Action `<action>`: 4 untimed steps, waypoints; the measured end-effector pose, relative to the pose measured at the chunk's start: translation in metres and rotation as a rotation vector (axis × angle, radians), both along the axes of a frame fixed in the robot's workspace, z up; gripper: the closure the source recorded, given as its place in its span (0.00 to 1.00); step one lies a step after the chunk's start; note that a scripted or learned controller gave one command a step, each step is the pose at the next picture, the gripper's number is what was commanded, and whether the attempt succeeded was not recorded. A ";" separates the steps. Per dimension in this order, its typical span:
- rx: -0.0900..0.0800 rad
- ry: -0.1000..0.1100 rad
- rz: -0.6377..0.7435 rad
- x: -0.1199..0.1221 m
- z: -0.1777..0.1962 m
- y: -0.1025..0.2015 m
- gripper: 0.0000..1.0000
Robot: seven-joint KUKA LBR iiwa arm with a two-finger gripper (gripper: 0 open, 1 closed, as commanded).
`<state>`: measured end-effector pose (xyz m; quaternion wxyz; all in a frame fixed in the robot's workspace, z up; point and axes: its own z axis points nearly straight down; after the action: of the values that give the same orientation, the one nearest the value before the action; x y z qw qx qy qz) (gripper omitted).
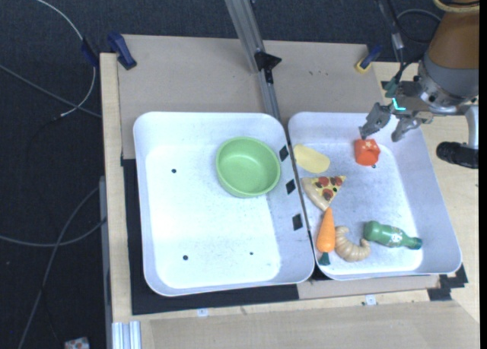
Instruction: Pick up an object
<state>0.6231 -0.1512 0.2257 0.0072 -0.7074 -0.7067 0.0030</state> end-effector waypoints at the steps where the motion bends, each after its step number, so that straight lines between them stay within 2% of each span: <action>1: -0.001 -0.007 0.001 0.002 0.004 0.000 0.00; 2: 0.000 0.001 0.002 -0.002 -0.042 0.008 0.00; 3: 0.000 0.002 0.000 -0.007 -0.105 0.013 0.00; 4: 0.000 0.000 0.000 -0.008 -0.131 0.015 0.00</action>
<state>0.6153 -0.1367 0.0946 0.0070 -0.7073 -0.7069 0.0029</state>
